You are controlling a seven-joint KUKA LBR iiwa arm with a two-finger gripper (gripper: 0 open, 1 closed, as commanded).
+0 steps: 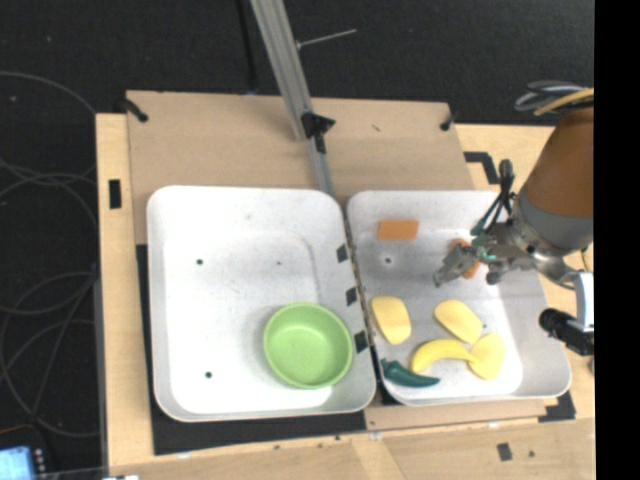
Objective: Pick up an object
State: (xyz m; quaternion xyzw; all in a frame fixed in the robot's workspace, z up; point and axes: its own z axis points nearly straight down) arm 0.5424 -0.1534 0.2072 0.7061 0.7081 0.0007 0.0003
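Reaching arm: the grey arm (560, 183) with its orange band comes in from the right, over the right bin (520, 378).
Gripper: the gripper (452, 268) hangs above the bin floor; I cannot tell how it is set.
Right bin: an orange block (398, 230) near the back, a yellow banana (440, 355), three pale yellow pieces (391, 320), and a dark green pepper (408, 373) at the front.
Left bin: the left bin (200, 228) has a green bowl (307, 344) near its front right.
Writing: no words can be read.
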